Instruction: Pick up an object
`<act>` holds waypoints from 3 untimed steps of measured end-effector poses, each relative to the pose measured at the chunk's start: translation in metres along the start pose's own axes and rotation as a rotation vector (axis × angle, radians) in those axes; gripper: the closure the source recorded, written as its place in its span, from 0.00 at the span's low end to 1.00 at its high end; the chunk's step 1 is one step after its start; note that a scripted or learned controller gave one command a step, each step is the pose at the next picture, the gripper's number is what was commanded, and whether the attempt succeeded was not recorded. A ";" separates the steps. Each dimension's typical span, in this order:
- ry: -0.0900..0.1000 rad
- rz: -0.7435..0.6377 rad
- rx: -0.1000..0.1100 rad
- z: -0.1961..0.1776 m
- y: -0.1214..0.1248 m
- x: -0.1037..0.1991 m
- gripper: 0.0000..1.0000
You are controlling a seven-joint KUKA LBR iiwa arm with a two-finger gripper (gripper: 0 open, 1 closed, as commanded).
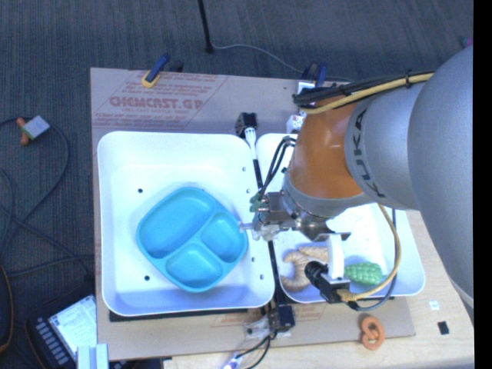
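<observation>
Approach step: grey arm w/ orange band (pixel 338 156) hangs over right white bin (pixel 411 279), lower right of frame. Claw state: can't tell. Next: descend onto green knobbly toy (pixel 364 273) or tan piece (pixel 307 254).

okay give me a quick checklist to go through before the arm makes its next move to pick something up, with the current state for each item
1. Objects available in the right bin: ok, a green object and a tan object lie near its front.
2. Pincer position: not ok, it sits over the divide between the bins, not above either object.
3. Object held: cannot tell.
4. Blue divided tray in the left bin: ok, lying flat, apart from the pincer.
5. View of the targets: not ok, the arm covers much of the right bin.
</observation>
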State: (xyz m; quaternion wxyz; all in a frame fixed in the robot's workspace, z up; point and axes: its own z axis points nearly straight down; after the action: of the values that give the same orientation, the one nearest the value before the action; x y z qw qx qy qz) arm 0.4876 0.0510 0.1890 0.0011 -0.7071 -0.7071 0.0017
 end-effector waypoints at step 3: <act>-0.001 0.001 -0.003 0.005 0.095 -0.057 1.00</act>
State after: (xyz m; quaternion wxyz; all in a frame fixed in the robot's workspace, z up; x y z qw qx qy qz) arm 0.5826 -0.0058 0.1842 -0.0002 -0.7073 -0.7069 0.0011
